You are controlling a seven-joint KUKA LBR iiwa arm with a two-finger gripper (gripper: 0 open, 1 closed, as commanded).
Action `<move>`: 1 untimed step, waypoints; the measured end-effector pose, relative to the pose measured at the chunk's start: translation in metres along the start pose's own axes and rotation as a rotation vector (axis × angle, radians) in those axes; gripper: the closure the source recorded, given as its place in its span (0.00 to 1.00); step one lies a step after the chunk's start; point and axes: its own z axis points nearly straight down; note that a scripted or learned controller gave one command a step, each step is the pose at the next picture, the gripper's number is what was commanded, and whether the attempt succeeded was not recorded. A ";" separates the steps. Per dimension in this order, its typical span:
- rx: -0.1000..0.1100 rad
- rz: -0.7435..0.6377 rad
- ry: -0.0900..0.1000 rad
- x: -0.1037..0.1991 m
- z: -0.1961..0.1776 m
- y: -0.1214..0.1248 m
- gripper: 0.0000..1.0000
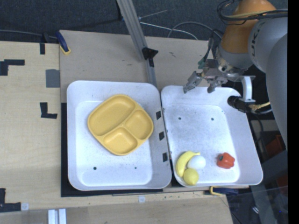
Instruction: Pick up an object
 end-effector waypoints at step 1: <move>0.000 0.000 0.000 0.000 0.000 0.000 0.00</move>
